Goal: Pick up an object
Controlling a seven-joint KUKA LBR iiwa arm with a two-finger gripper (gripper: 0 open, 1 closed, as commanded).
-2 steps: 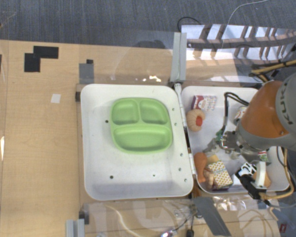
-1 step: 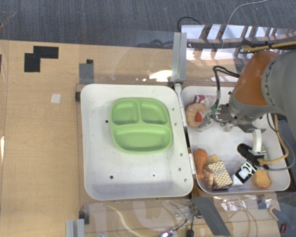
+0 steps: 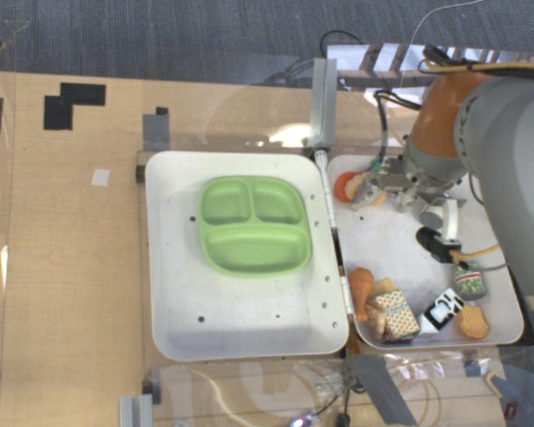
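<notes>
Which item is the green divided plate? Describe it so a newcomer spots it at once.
Start at the two white bins side by side and take the left bin. In its middle lies the green divided plate, light green with three compartments. It is the one thing in that bin; the small food items are heaped in the right bin.

From my station I can read no text, brand or number anywhere; the small black-and-white box (image 3: 444,310) near the front right corner of the right bin (image 3: 409,238) carries bold white marks, but they are too blurred for me to make out as letters; the patterned packet (image 3: 393,315) beside it, along the bin's front edge, shows only a checked print; the black squares (image 3: 72,103) on the bench (image 3: 62,265) at its far left are plain shapes, not signs.
</notes>
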